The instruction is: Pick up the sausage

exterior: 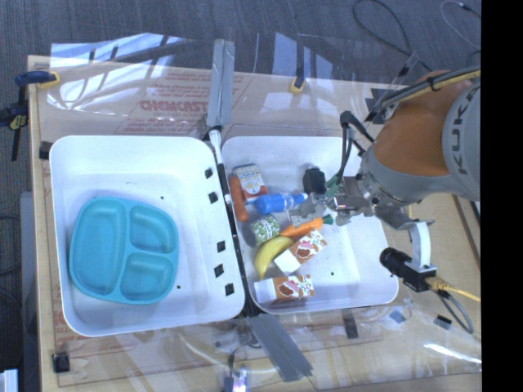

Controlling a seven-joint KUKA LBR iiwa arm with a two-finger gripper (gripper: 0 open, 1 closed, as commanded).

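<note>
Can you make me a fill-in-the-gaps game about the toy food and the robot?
1. The blue tray lies in the ____ bin.
2. The banana is coloured ____.
3. The sausage lies along the right bin's ____ wall.
4. The pincer hangs over the ____ bin.

Missing words: left; yellow; left; right

One fixed cam, sitting above the worktop (pixel 122 109) and looking down at a slant. It's taking in both white bins side by side, left bin (pixel 131 158) and right bin (pixel 359 280), plus a strip of dark floor (pixel 122 6) running along the top. Arm (pixel 425 145) is coming in from frame right. Mid-range framing, no close-up. No second view overlapping it.
</note>
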